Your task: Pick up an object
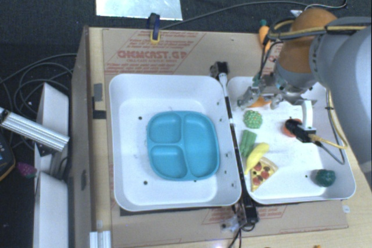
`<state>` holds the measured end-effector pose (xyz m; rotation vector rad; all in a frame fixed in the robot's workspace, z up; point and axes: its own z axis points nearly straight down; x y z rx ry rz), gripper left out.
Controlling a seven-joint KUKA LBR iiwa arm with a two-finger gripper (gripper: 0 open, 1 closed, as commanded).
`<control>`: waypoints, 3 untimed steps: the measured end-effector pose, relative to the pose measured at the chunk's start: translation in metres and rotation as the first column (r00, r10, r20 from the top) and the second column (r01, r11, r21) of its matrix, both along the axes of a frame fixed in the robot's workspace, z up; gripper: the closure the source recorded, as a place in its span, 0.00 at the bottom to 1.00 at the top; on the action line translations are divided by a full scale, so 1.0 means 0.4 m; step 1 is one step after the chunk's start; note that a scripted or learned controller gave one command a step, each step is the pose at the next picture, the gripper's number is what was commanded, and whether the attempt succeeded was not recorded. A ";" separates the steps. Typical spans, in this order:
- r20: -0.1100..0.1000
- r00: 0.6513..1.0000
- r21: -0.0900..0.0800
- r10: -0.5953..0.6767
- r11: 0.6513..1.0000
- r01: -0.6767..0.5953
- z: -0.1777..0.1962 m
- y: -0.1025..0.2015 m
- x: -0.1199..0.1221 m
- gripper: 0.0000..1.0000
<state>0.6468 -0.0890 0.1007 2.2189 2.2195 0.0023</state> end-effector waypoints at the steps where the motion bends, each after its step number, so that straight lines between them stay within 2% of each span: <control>1: -0.002 1.000 0.001 0.001 1.000 -0.001 -0.040 0.006 -0.021 0.00; 2: -0.008 1.000 0.002 0.003 1.000 -0.003 -0.042 -0.017 0.017 0.00; 3: -0.003 1.000 0.001 0.003 1.000 -0.003 -0.040 0.011 -0.009 0.00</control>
